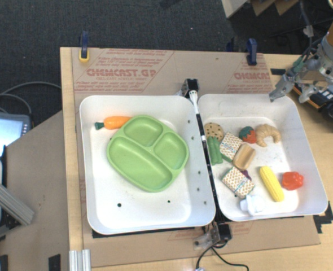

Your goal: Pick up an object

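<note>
Gripper (293,86) above the right bin's (309,145) far corner.
Its jaws are spread, grasping nothing; toy food lies below.

Bright, even light; soft shadows; slight blur.

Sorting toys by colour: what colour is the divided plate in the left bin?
Light green, clearest in the camera view: divided plate.

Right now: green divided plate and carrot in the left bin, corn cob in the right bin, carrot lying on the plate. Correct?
Not quite. The carrot lies on the left bin's floor beside the green divided plate's upper-left rim, not on it. The corn cob is in the right bin, as the camera view shows.
</note>
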Controlling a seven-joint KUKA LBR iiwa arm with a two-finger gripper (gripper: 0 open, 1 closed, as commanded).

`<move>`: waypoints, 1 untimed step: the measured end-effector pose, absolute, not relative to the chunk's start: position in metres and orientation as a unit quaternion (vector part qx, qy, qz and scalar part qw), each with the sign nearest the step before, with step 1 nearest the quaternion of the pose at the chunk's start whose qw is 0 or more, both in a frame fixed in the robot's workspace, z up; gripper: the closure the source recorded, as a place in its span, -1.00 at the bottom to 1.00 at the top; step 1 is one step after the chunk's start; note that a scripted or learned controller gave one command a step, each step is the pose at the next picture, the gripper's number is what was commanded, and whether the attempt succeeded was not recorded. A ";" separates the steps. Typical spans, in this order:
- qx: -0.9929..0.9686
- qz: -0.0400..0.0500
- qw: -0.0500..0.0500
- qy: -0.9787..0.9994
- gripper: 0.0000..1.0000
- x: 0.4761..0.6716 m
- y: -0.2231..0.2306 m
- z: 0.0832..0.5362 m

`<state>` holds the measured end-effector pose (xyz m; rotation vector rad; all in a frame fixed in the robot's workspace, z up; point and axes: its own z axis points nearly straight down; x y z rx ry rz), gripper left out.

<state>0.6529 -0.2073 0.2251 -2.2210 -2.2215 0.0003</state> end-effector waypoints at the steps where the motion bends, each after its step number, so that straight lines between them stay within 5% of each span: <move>1: -0.707 0.002 0.006 -0.707 -1.00 0.587 -0.183 0.078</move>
